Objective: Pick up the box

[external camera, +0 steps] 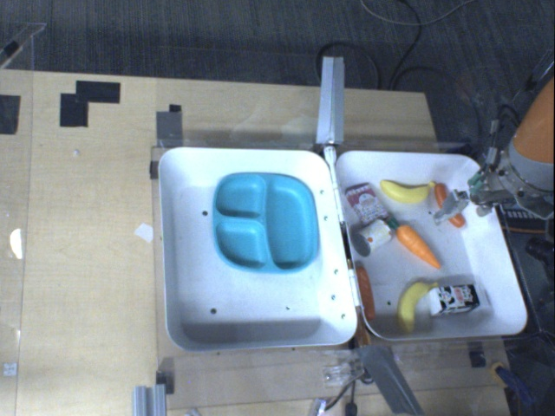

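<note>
Camera view: grey arm with orange band enters from right, its two-finger gripper point(457, 204) over the far right part of the right white bin point(507, 267), by a small orange carrot point(441, 195); can't tell how it is set or whether it has anything. The black-and-white printed small box point(454, 298) lies near the bin's near right corner, touching a yellow banana point(413, 302). Large orange carrot point(415, 243) mid-bin, second yellow banana point(405, 191) far side. Left white bin point(182, 258) holds a blue compartment tray point(264, 221).
</note>
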